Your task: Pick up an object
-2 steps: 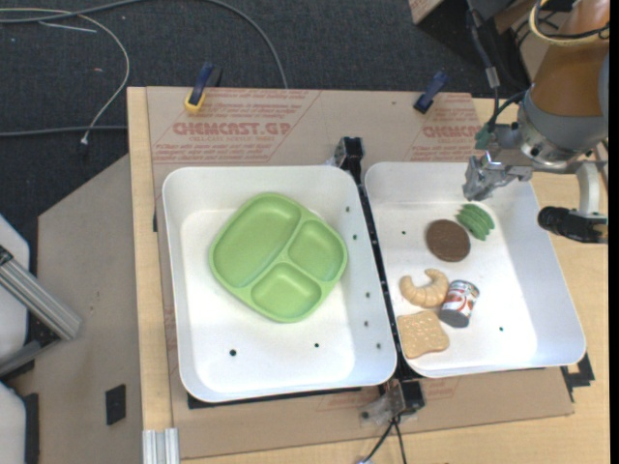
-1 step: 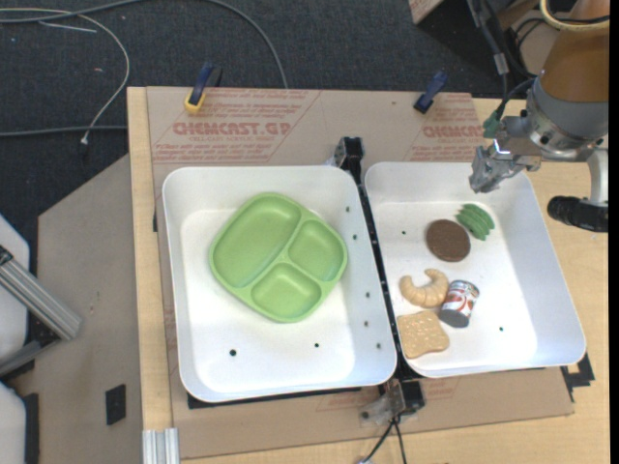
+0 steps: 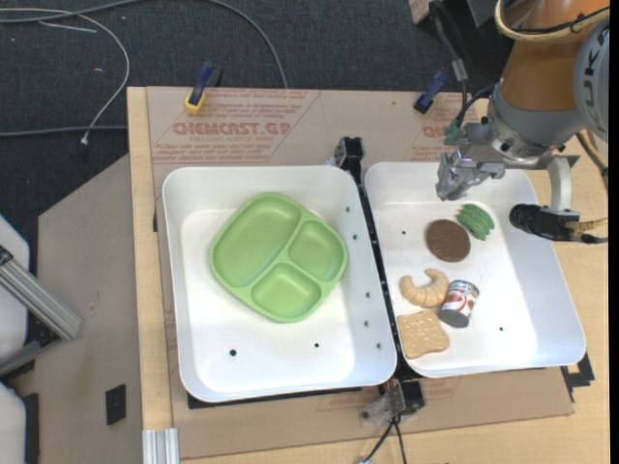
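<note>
The pincer hangs above the right bin; whether it is parted cannot be told. Nothing is lifted: a green leaf and brown disc lie just below it.

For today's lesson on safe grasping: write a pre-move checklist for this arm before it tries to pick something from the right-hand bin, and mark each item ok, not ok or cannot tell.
1. Gripper is over the right bin, above its far part: ok.
2. Nothing is seen between its fingers: ok.
3. Finger opening is wide enough for a grasp: cannot tell.
4. Nearest target, the green leaf-shaped piece, lies apart from the brown disc: ok.
5. Croissant, small can and cracker are free to lift singly: not ok, they are crowded together and appear to touch.
6. Green divided plate lies in the left bin, out of the arm's way: ok.
</note>
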### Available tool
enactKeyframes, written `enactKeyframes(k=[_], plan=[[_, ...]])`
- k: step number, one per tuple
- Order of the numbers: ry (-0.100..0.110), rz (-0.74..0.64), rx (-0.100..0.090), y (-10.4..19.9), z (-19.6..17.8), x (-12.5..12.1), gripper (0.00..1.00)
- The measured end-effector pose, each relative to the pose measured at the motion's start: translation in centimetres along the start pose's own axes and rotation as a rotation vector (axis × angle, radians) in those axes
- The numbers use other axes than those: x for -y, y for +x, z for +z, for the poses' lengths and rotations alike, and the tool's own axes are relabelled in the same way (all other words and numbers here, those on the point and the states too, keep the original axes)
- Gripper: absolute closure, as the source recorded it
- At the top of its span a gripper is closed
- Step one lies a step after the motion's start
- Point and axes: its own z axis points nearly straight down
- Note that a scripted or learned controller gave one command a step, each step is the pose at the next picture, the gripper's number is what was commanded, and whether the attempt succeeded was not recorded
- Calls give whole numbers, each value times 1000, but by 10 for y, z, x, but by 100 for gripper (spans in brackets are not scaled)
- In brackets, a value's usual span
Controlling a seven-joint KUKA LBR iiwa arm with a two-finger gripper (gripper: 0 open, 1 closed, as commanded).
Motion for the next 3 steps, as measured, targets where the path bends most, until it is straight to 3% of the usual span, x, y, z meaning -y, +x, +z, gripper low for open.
enactKeyframes(k=[1,3], plan=[[1,0,0,42,6,13,100],[3,-1,-1,154,17,70,100]])
